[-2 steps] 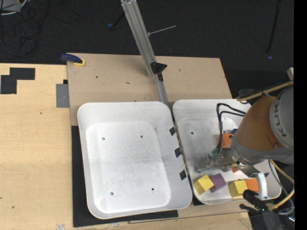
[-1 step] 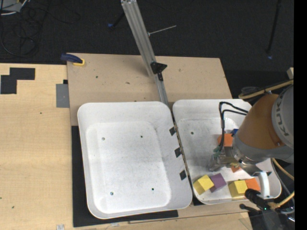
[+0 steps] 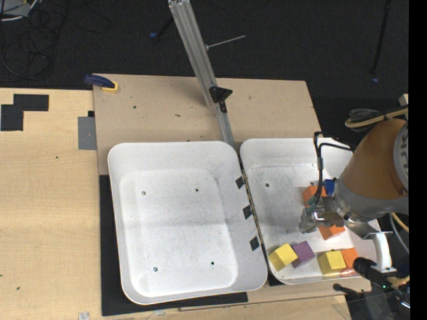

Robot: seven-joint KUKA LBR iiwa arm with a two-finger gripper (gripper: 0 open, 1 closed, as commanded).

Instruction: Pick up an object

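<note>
The right bin (image 3: 277,172) holds several small blocks. A yellow block (image 3: 283,255) and a purple block (image 3: 303,251) lie near its front edge, with another yellow block (image 3: 331,262) and an orange block (image 3: 349,257) to their right. My gripper (image 3: 315,219) reaches down into this bin from the right, under the orange wrist band (image 3: 373,165). An orange piece (image 3: 311,193) shows just above it and another orange block (image 3: 331,231) just below it, beside the metal fingers. The arm hides how the fingers stand.
The left bin (image 3: 133,179) sits beside the right one, parted by a rim with black clips (image 3: 247,211). A slanted aluminium rail (image 3: 197,52) rises behind the bins. Black cables (image 3: 321,159) hang by the arm.
</note>
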